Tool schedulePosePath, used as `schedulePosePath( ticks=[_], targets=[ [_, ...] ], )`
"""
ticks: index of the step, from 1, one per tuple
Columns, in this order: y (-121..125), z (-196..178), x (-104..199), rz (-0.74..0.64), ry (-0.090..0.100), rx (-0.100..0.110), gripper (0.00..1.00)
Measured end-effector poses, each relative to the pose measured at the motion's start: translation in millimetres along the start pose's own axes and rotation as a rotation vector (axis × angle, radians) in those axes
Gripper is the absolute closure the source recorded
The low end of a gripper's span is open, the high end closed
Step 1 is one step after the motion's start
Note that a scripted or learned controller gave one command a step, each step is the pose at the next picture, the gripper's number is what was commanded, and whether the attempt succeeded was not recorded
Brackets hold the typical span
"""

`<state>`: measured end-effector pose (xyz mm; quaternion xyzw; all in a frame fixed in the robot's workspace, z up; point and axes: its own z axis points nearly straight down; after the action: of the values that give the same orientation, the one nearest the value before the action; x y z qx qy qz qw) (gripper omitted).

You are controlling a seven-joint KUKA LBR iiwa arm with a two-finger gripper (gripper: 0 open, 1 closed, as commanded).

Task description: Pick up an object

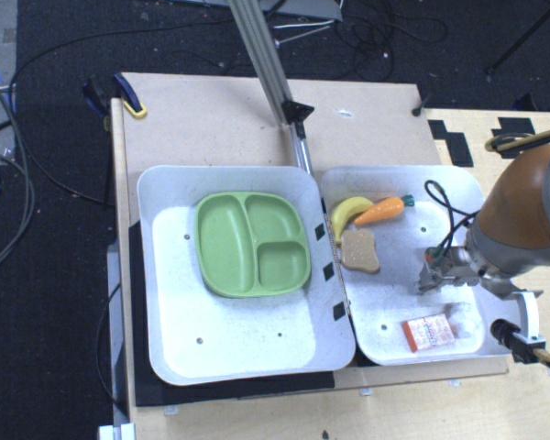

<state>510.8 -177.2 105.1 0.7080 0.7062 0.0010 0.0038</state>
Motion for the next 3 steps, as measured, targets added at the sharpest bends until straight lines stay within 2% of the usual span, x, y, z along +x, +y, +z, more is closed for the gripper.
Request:
schedulePosePath(
  ticks=[1, 2, 3],
  targets=[
    [-0.8, -62.2, -4.8, -0.004, 0.002, 0.002, 1.0],
    [2.1, -120.8, 4.0, -0.006, 0.002, 0.0, 1.0],
    [3.5, -143.8, 3.9, -0.006, 0.002, 0.003, 1.0]
  ],
)
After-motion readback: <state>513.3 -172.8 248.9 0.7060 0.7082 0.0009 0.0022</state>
